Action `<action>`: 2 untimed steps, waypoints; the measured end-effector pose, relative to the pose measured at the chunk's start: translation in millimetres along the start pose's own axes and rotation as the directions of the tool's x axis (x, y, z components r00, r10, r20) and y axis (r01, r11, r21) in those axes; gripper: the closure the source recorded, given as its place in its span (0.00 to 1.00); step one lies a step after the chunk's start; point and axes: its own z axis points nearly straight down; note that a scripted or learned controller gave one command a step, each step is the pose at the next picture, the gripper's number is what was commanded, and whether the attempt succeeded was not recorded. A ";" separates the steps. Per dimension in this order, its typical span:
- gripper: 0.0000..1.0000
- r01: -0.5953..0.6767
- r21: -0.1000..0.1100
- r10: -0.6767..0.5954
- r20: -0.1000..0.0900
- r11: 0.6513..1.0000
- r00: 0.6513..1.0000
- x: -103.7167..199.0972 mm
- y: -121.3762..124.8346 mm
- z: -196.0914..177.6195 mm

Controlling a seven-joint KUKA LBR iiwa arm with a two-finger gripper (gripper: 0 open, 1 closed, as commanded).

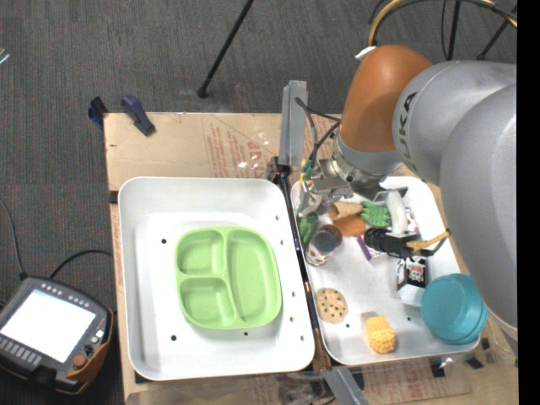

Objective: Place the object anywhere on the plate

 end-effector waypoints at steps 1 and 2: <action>1.00 0.128 -0.002 -0.128 -0.001 0.992 0.992 49.2 -112.5 -24.5; 0.00 0.126 -0.001 -0.126 -0.001 0.992 0.992 48.5 -112.8 -23.9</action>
